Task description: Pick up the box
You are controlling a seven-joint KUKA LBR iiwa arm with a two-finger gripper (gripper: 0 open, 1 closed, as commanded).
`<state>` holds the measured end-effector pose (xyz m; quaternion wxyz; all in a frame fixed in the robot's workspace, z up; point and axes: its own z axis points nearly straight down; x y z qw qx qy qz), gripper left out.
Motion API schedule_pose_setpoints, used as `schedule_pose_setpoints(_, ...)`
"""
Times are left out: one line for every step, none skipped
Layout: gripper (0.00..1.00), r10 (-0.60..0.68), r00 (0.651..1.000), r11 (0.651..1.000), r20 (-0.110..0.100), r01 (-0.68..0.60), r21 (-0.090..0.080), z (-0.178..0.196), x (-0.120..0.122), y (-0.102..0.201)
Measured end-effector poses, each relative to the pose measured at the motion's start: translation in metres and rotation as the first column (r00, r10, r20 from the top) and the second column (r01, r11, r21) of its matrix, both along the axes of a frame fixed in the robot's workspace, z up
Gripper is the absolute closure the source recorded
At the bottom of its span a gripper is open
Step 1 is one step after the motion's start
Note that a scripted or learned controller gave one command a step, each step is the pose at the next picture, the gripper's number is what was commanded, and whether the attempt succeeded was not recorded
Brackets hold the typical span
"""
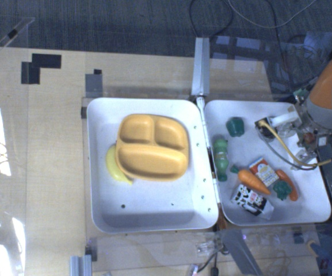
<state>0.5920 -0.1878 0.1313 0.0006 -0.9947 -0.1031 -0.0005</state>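
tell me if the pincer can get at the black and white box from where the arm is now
Probably yes. The black and white box lies in the right bin with its top uncovered; a carrot touches its upper edge, which may crowd one finger. The arm sits at that bin's right side.

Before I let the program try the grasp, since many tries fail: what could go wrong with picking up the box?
1. The box lies right beside an orange carrot and a small carton, so the gripper may nudge or grab a neighbour.
2. It sits near the right bin's front wall, leaving little room on that side.
3. Loose cables hang by the wrist and could snag.
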Motion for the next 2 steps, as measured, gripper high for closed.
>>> schedule_pose_setpoints(0.0, 0.021, 1.0, 1.0, 0.004, -0.021, -0.002, 0.093, 0.036, -0.016)
schedule_pose_setpoints(0.0, 0.003, 1.0, 1.0, 0.013, -0.003, -0.002, -0.004, 0.033, 0.015)
